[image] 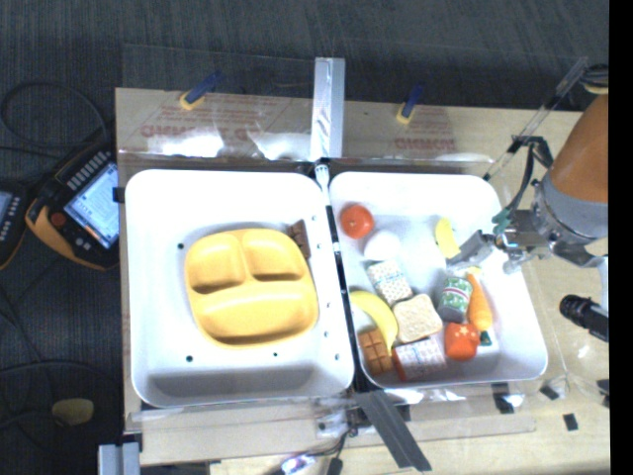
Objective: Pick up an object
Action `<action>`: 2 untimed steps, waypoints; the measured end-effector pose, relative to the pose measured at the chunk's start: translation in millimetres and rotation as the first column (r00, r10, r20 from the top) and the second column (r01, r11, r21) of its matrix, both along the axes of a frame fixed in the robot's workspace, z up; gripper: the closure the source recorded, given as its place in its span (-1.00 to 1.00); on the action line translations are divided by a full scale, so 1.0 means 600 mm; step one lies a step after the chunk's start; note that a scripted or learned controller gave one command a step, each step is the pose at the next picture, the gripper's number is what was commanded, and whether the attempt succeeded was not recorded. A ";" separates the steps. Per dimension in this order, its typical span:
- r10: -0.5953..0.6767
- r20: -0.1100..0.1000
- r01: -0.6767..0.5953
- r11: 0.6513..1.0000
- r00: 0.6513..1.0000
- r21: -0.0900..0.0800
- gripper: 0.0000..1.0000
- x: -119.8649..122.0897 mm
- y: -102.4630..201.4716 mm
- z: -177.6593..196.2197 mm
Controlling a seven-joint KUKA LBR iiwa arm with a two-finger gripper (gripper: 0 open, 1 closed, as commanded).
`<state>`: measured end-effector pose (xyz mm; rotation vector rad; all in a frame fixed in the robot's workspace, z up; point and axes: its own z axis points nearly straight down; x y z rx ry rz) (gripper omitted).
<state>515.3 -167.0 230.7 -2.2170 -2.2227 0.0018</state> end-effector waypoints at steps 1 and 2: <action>0.042 0.000 -0.042 0.999 0.999 0.001 -1.00 -0.043 -0.093 -0.134; 0.010 0.003 -0.010 1.000 1.000 0.003 -1.00 -0.046 -0.072 -0.207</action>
